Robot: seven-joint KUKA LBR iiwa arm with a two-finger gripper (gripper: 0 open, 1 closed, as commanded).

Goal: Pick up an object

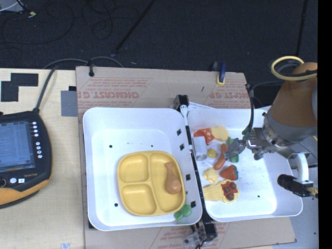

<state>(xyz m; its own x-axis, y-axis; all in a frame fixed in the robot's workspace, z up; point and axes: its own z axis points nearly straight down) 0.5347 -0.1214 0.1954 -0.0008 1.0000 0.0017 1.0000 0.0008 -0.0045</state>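
While the arm reaches in from the right, we start at the far left, where a tablet (21, 154) lies on the bench, well apart from the action. Next comes the left bin (98, 139), and in it a yellow divided plate (137, 183) with a brown drumstick (173, 179) lying in its right-hand compartment; a small green piece (182, 211) sits at the near right corner of that bin, just off the plate.

Moving across the divider, we reach the right bin (264, 204) and its heap of toy food: a red piece (204, 135) and a yellow piece (220, 133) at the far side, a small green ball (211, 152), an orange sausage (221, 158) lying at a slant, a red strawberry (230, 172), and a pale yellow corn cob (213, 192) with a red-and-yellow piece (229, 190) at the near side.

Now the claw (235, 148): it hovers just to the right of the sausage, dark against the bin, and we cannot tell how it stands or whether it has anything.

The sausage looks the likeliest target to us. We judge it light, hollow plastic, stiff but smooth, so it may squirt out of a pinch. Best taken across its narrow middle, squarely, since its neighbours crowd in close and could get nudged.
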